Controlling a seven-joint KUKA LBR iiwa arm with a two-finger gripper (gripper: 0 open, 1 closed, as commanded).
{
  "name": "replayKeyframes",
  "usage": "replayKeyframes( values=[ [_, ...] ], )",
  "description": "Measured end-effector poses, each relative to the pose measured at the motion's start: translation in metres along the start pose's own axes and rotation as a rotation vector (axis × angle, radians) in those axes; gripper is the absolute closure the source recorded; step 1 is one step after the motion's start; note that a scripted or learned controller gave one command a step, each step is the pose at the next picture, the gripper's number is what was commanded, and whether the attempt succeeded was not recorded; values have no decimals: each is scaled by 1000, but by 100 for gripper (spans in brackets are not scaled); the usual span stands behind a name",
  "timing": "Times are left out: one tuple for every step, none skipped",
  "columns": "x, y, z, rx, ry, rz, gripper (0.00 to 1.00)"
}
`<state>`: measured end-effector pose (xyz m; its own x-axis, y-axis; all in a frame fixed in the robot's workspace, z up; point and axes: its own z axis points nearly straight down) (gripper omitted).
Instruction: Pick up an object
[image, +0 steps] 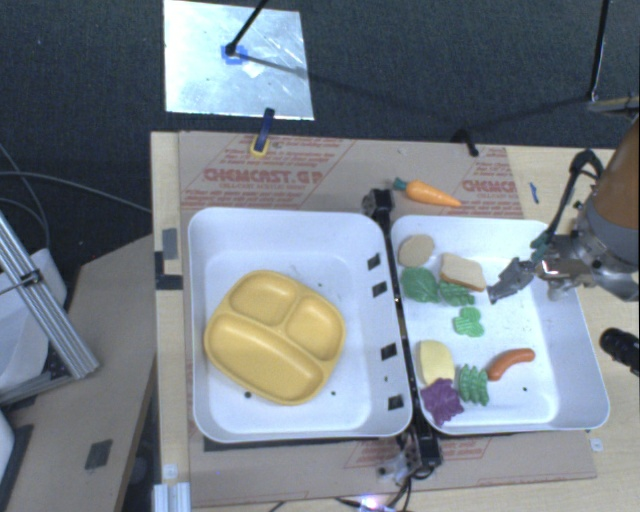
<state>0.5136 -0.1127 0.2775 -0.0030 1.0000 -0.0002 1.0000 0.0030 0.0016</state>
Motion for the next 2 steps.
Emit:
replayKeyframes(
  values=[
    [94, -29, 94, 10, 5, -9, 0],
    [87, -25, 78, -3, 1, 2, 100]
  ],
)
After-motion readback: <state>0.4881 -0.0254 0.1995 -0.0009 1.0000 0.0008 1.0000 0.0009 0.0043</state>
